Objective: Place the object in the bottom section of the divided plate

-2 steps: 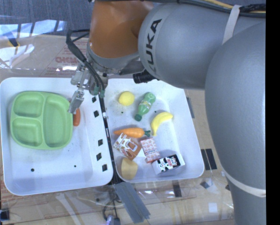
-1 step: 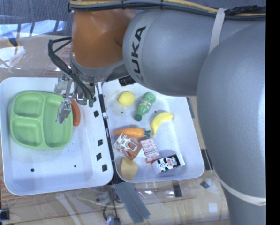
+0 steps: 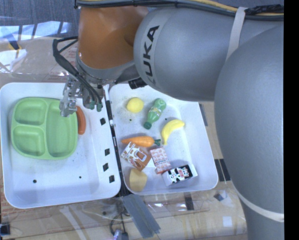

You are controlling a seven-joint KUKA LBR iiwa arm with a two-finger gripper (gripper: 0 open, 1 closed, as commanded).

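Sausage [image 3: 81, 122] lies just off the green divided plate's [image 3: 41, 129] right rim in the left bin [image 3: 49, 191]; gripper [image 3: 69, 106] hovers beside it, grip state unclear.

Wooden bench [image 3: 39, 66] under clear sheeting — dark grey carpet [image 3: 34, 1] beyond.

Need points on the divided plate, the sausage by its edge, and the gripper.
divided plate [image 3: 41, 149], camera view, floor of its bottom-left section.
sausage [image 3: 81, 124], camera view, middle of its length.
gripper [image 3: 69, 106], camera view, its lower tip above the plate's right side.
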